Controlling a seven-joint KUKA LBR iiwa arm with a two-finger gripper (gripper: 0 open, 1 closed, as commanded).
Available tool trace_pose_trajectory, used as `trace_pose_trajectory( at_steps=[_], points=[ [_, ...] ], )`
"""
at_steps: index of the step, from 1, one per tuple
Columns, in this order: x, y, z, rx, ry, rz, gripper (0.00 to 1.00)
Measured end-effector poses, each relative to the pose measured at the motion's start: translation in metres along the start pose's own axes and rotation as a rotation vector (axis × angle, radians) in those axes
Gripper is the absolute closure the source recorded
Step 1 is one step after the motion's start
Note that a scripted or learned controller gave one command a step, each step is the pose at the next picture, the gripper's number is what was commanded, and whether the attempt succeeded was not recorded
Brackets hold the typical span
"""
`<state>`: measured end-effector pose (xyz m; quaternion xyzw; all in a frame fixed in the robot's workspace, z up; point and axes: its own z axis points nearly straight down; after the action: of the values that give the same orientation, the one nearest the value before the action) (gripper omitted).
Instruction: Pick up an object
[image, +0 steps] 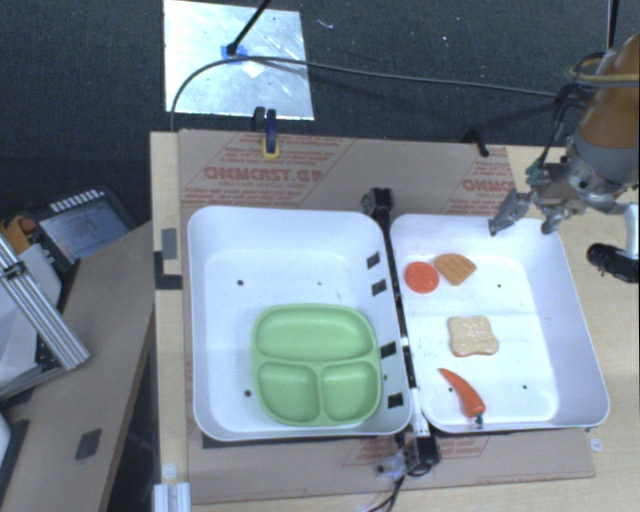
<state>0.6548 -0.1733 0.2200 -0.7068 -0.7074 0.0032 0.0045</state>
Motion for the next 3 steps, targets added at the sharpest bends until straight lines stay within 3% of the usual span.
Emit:
trace_pose_trajectory(
  at_steps=[1, 3],
  points=[
    [0.001, 0.002, -0.009, -0.013, -0.002, -0.003, 0.00],
    [0.009, 0.000, 0.101, -0.009, -0.002, -0.001, 0.00]
  ],
)
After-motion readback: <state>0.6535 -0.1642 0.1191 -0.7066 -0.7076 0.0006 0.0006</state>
